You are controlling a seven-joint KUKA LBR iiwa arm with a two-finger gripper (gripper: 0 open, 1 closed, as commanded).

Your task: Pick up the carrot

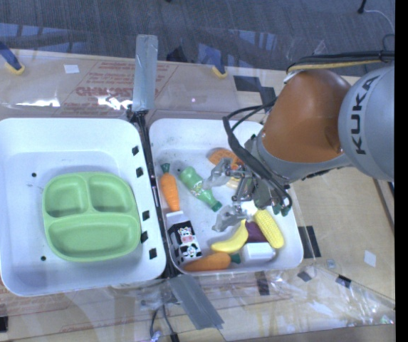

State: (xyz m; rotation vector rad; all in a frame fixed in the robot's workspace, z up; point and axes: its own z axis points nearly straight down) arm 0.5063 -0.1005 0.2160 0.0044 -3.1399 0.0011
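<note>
The carrot (169, 192), orange with a green top, lies along the left wall of the right bin (189, 130), pointing toward the front. My gripper (223, 196) hangs over the middle of that bin, right of the carrot and apart from it. Its fingers (221, 171) are open and spread front to back. The lower end of a green bottle (197, 187) lies close to the gap between them. Nothing is held.
The right bin also holds an orange piece (221, 154) at the back, a black-and-white carton (184, 240), a banana (232, 240), a corn cob (269, 229), a white block (258, 251) and a long orange item (207, 262). The left bin (18, 148) holds a green divided plate (90, 216).
</note>
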